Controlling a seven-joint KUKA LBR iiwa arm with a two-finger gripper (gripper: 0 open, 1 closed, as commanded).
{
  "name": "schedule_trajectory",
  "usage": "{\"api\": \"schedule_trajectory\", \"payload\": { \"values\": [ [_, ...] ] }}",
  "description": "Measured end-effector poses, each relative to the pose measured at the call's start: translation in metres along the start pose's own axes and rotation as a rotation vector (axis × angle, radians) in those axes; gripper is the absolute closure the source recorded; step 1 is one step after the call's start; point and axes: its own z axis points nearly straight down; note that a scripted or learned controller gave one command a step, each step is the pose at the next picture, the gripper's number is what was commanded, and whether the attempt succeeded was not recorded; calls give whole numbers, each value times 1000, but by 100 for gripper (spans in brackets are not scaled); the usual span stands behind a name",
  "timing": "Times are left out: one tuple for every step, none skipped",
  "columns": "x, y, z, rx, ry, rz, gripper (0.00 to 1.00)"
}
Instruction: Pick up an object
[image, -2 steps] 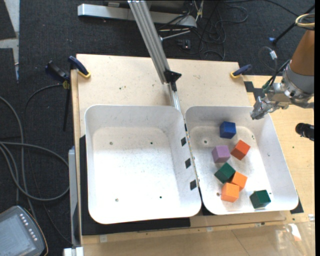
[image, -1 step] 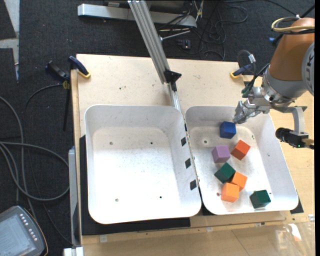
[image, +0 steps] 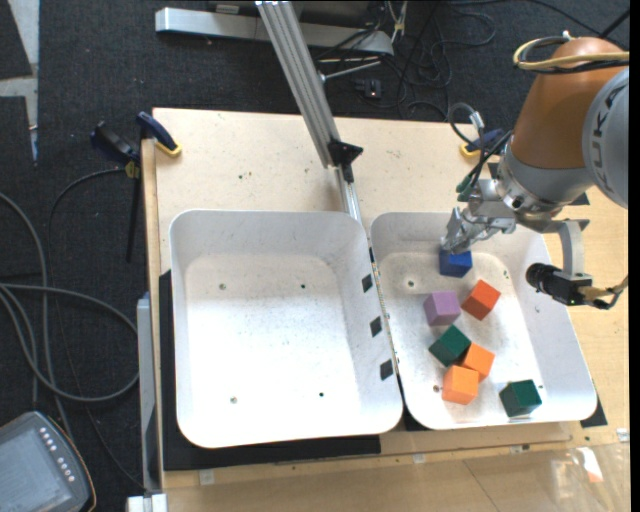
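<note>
Bench (image: 260, 160) carries two white bins. Left bin (image: 200, 240) sits toward the bench's left edge. Right bin (image: 565, 370) sits by the bench's right edge and holds seven cubes. Arm (image: 565, 120) enters over the bench's far right corner. Gripper (image: 458, 243) is down at the right bin's far edge, directly over the blue cube (image: 456, 264); contact and grip cannot be judged. Purple cube (image: 441, 307) and orange cube (image: 482, 299) lie mid-bin. Green cube (image: 520, 397) lies in the bin's near right corner.

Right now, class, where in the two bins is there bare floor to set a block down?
The left bin has bare floor throughout. The right bin is crowded: blocks cluster mid-floor, the hand over the blue block. A small bare patch lies near its front-left corner.
</note>
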Motion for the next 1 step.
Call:
{"api": "schedule_trajectory", "payload": {
  "values": [
    [53,-20,-8,0,1,-1,100]
  ]
}}
